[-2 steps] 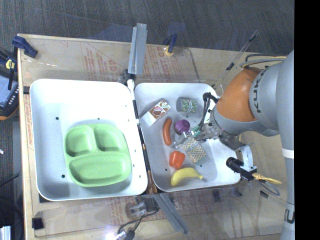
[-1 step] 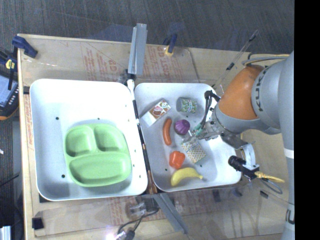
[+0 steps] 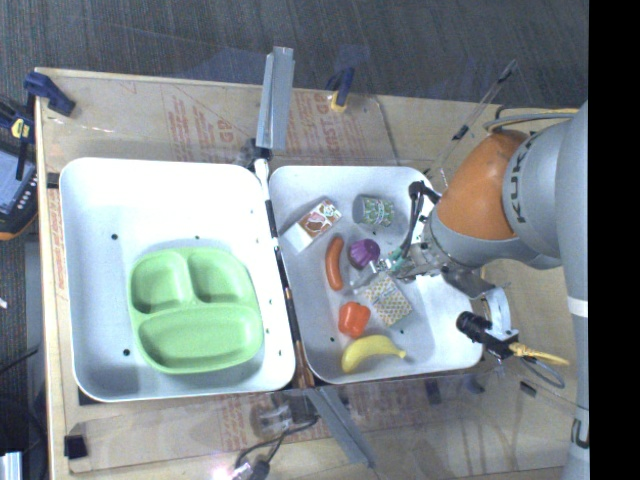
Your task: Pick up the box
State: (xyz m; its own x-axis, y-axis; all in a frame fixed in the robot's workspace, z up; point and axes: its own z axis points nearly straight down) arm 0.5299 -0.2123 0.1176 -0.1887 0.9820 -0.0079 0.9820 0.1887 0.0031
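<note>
The box [image 3: 318, 219] is a small carton with a red and white picture. It lies tilted in the upper left part of the right bin [image 3: 440, 343]. My gripper [image 3: 390, 264] is low in the middle of that bin, right of the box and apart from it. It hangs just beside a purple vegetable [image 3: 362, 253] and above a patterned packet [image 3: 386, 299]. The grey arm with its orange band [image 3: 480, 203] reaches in from the right and hides the bin's right wall.
Around the gripper lie a red sausage-shaped piece [image 3: 334, 262], an orange-red pepper [image 3: 353, 318], a banana [image 3: 372, 351] and a small printed cup [image 3: 374, 209]. The left bin [image 3: 90, 198] holds a green divided plate [image 3: 195, 308].
</note>
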